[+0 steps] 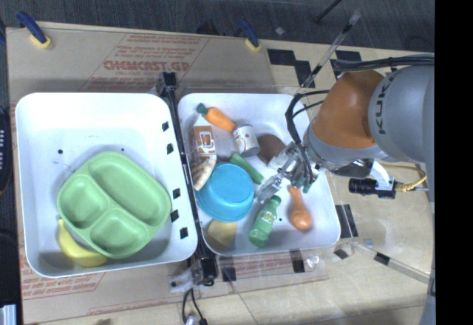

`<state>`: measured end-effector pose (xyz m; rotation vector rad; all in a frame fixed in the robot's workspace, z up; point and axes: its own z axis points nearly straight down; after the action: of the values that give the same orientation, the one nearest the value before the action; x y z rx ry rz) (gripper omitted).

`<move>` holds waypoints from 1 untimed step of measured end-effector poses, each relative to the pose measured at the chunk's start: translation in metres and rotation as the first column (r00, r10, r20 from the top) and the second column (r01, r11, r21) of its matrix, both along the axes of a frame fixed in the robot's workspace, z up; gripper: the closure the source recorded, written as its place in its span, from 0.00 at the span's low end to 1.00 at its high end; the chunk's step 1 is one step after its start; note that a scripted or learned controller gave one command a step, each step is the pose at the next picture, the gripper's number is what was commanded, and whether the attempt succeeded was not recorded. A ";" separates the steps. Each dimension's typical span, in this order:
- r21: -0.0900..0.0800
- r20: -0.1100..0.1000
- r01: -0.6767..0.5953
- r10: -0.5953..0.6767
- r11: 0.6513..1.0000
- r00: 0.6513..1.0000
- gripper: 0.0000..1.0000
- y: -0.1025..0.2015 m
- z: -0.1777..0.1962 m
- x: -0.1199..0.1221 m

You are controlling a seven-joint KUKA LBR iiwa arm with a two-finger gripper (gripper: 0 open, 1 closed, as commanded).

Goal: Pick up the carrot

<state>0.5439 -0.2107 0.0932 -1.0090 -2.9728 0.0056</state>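
Orange carrot, one; white bins, two; gripper jaw state unclear.

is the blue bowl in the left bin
No, the blue bowl sits in the right bin among the other items, while the left bin holds the green divided plate.

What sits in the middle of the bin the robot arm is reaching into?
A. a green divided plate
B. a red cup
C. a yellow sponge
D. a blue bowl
D. The blue bowl lies near the middle of the right bin, beside the green bottle; the green divided plate is in the left bin instead.
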 end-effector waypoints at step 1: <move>-0.002 0.006 0.062 -0.062 0.998 0.998 0.00 0.010 0.030 0.104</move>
<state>0.6479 -0.2009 0.1228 -1.1027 -2.9458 0.0061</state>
